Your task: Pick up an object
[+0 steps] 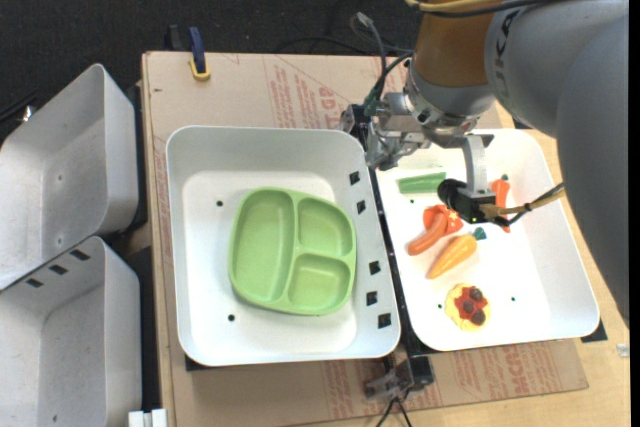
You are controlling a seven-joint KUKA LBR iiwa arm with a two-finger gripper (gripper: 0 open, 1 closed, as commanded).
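Hovering over the upper-left corner of the right bin [545,300], the claw [388,143] appears to be in the approach step; whether it is spread or pressed together cannot be told. The nearest object, a green stick [420,182], lies just beside it, calling for a short descent. The bin's left wall crowds that side, while open floor lies toward the front.

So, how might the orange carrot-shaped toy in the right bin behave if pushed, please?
The orange carrot-shaped toy looks rounded and tapered, so it would probably roll in a curve. Its smooth-looking surface may slip.
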